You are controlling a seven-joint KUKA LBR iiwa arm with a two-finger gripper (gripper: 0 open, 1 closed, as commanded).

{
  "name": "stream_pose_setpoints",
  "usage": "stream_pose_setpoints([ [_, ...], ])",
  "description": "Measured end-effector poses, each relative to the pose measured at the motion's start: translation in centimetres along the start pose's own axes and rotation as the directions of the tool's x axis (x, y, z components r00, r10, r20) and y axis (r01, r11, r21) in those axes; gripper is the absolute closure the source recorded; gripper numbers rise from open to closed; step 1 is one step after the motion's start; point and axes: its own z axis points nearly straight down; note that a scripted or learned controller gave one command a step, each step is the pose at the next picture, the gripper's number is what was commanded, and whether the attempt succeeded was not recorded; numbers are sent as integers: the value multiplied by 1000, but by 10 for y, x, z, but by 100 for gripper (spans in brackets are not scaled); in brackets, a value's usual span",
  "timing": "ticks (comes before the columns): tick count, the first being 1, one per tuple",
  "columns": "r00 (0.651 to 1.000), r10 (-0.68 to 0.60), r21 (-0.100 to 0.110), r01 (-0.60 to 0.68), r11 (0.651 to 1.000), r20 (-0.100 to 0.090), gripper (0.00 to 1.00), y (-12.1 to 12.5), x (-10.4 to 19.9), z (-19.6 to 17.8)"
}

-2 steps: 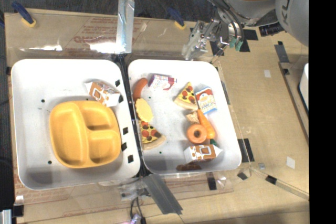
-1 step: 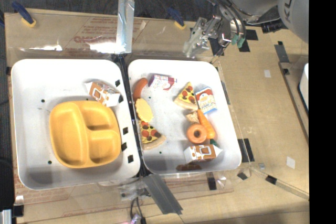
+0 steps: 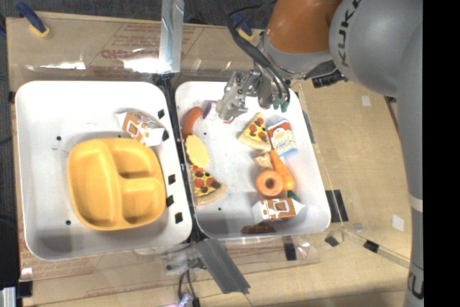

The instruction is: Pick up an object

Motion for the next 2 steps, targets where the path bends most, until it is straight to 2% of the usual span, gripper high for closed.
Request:
stream_pose_setpoints([
  [1, 995, 96, 0, -96, 995, 14, 100, 15, -6, -66],
  [2, 999, -35, 2, 35, 999, 11, 100, -38, -20, -104],
])
